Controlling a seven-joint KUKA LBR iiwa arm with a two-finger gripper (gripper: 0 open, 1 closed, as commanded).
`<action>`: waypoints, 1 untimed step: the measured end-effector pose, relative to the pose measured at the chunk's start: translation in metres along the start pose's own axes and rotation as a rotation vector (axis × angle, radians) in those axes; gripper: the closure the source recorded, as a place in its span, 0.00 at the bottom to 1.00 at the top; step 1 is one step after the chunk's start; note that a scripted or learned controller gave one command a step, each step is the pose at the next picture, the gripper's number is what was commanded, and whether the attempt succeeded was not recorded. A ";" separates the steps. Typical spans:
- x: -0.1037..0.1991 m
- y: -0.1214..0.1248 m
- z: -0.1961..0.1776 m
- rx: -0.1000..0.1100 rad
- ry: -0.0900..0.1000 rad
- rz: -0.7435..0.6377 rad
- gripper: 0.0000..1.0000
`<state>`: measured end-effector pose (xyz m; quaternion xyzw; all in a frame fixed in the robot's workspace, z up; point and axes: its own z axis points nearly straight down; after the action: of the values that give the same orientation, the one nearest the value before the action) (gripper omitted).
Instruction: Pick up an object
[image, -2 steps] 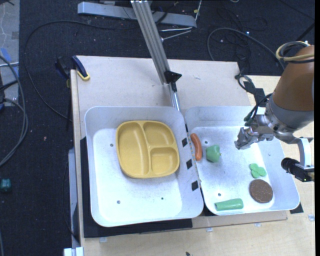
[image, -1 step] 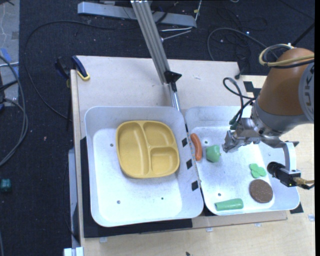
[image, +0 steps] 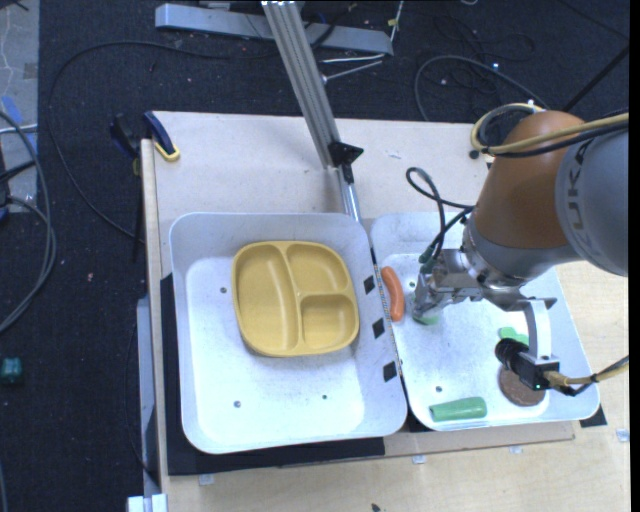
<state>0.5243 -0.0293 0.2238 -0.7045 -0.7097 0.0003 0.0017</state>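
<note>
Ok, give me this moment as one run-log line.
gripper: low in right bin, beside orange sausage-shaped piece | grasp: cannot tell | green block: near front wall | yellow divided tray: left bin

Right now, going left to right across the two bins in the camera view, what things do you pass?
Yellow tray → orange sausage → claw → green block → brown disc.

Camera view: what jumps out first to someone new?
The yellow divided tray sits alone in the middle of the left bin. The grey arm with its orange band reaches in from the right, its gripper down in the right bin beside an orange sausage-shaped piece at that bin's left edge. A green block lies near the right bin's front rim.
</note>
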 end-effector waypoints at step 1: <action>0.048 -0.007 -0.011 -0.003 0.000 -0.001 1.00</action>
<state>0.5168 0.0187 0.2346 -0.7041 -0.7101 -0.0007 0.0007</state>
